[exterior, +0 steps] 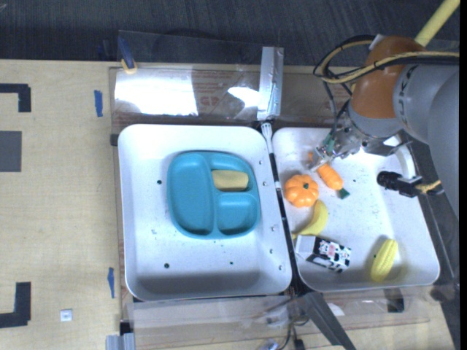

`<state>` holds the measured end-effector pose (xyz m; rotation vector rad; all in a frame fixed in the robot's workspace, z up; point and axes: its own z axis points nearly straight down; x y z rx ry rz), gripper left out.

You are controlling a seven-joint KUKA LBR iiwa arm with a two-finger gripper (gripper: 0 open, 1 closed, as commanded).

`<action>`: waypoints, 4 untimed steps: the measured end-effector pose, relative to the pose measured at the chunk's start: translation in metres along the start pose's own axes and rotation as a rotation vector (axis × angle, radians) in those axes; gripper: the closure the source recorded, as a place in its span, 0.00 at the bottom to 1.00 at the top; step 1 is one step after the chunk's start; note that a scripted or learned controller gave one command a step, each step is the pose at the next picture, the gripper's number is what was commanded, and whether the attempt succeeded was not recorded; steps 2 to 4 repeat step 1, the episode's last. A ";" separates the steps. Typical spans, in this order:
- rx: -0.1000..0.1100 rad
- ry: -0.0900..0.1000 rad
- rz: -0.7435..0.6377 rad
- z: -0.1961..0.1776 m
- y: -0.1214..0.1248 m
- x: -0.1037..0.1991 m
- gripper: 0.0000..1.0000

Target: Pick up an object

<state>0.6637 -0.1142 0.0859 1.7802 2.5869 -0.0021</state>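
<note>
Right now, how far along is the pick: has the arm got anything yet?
Done: the gripper has reached the top of the right bin, close by the carrot. In hand: nothing visibly held; whether it touches the carrot is unclear. Left: grasping and lifting. The pumpkin, banana, lemon and black-and-white toy all lie on the bin floor.

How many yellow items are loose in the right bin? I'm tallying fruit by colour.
2: a banana beside the small pumpkin near the bin's left wall, and a lemon-like piece at its front right. The arm may hide others.
</note>
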 end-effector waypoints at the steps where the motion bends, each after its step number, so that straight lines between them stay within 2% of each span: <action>1: -0.015 -0.003 -0.019 -0.106 0.004 0.059 1.00; 4: -0.015 -0.003 -0.019 -0.106 0.004 0.059 1.00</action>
